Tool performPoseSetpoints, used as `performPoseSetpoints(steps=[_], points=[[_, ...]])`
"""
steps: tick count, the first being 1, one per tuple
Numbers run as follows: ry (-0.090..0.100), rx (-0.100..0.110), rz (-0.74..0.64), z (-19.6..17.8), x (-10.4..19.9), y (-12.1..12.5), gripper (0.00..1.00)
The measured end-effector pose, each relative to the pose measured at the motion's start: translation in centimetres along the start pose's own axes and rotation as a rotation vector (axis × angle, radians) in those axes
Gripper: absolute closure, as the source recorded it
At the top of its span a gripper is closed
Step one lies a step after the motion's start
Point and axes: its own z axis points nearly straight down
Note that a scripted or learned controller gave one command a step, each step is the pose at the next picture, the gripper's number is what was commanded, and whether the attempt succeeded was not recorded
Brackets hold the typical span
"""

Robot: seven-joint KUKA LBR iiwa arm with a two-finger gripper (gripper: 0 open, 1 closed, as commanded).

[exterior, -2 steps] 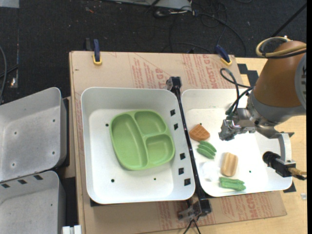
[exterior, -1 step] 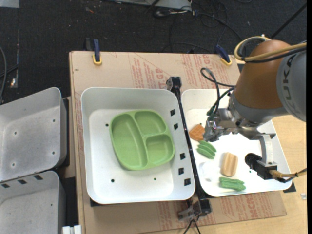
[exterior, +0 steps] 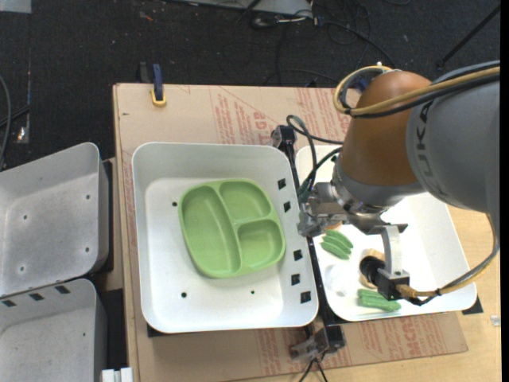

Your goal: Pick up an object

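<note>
The grey arm [exterior: 445, 134] looms over the right bin [exterior: 442, 241], hiding much of it. Its gripper [exterior: 318, 223] hovers just beside a green pod [exterior: 337, 243]; whether it is open cannot be told. A green divided plate [exterior: 232, 228] lies in the left bin [exterior: 159, 165].

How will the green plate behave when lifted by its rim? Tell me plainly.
The plate looks like moulded plastic, so it is probably stiff and light. It lies flat in the left bin, wide and shallow, so it should slide rather than tip or roll when pushed. Its smooth rim may be slippery, and a grip at one edge would likely tilt it.
</note>
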Motion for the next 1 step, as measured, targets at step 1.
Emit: performPoseSetpoints(steps=[1], points=[[0.0, -0.001, 0.0, -0.46, 5.01, -0.43, 1.0]])
